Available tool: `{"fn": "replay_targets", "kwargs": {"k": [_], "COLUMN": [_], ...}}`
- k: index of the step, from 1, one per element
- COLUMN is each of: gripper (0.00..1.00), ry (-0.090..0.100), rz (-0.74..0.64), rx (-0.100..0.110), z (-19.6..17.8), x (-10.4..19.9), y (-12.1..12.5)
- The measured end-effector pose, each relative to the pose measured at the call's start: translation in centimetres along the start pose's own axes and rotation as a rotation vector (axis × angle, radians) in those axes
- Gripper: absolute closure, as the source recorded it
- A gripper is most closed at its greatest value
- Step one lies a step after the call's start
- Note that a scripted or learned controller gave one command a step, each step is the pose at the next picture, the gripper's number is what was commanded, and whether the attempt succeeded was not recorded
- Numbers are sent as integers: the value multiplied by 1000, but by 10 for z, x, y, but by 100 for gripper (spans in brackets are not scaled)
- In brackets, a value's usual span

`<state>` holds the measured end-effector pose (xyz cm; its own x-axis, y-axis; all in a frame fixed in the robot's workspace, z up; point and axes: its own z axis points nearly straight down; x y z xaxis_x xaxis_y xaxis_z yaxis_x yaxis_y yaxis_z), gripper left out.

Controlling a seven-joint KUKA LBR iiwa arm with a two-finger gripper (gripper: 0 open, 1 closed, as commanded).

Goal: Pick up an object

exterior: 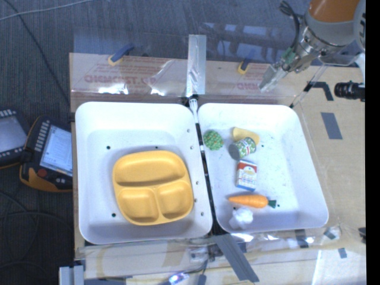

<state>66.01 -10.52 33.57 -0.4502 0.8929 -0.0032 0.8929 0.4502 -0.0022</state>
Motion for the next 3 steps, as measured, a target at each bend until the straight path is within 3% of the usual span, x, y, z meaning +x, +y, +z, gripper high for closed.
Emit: {"fn": "replay_targets", "kwargs": {"k": [1, 2, 3], "gripper": [100, 100, 0], "ry": [2, 3, 2], "rz": [58, 144, 144], "rx": [-1, 1, 0], "z": [3, 75, 75], "x": [36, 94, 94], "y": [20, 30, 30]}}
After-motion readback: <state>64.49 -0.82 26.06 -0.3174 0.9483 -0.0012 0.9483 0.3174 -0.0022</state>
